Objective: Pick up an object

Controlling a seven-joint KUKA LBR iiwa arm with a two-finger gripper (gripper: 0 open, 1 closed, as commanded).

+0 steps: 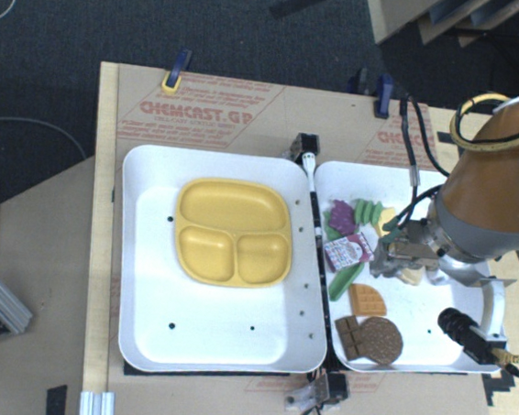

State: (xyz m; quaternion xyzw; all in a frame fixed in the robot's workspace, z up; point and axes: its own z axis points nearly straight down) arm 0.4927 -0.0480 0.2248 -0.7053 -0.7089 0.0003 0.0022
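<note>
Right bin [428, 353]: a heap of small toy foods, matte plastic by the look. Taking the purple grape-like cluster [341, 216] as landmark: green pod-shaped pieces [366, 210] lie just beside it toward the arm; a crinkled pink-and-white packet [347, 251] sits just below it; a long green piece [344, 277] slants below the packet. Further down from the cluster come an orange cracker-like square [368, 301], then a round, speckled brown disc [380, 340] touching a dark brown block [349, 332].

End effector [400, 260]: metal, low over the pile, beside the packet on the side away from the cluster. Cannot tell how it is set, nor whether it grips anything.

Across the divider from the cluster, the left bin [143, 263] holds a smooth yellow three-compartment tray [235, 231] with rounded corners. Bench [121, 123] surface is tan board with red print.
</note>
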